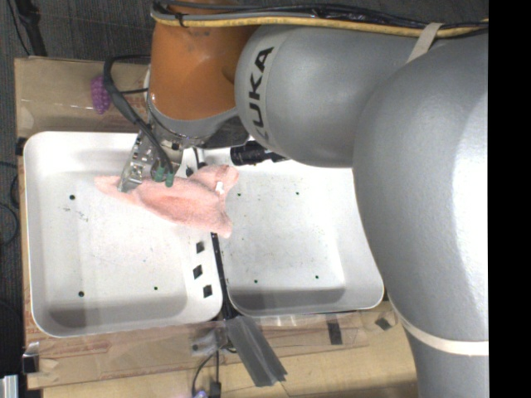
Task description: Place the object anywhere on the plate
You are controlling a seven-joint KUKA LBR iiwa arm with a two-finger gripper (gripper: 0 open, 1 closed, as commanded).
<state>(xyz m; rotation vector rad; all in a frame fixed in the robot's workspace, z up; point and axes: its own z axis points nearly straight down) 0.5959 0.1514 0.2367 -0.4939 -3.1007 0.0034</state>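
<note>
At the back of the left shallow white bin [50, 222], the metal fingers [133, 174] press down on a limp pink cloth-like object [187, 199]; whether they grip it, I cannot tell. It drapes across the divide toward the right bin [332, 255], probably dragged there.

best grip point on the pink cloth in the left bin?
Probably the bunched, thicker end of the pink cloth near the divider between the bins, taken from straight above. The cloth lies flat and limp across the left bin, so there's no edge to slide under; raised folds give fingers something to pinch. The claw sits over the thin, tapered far end, a poorer spot.
</note>
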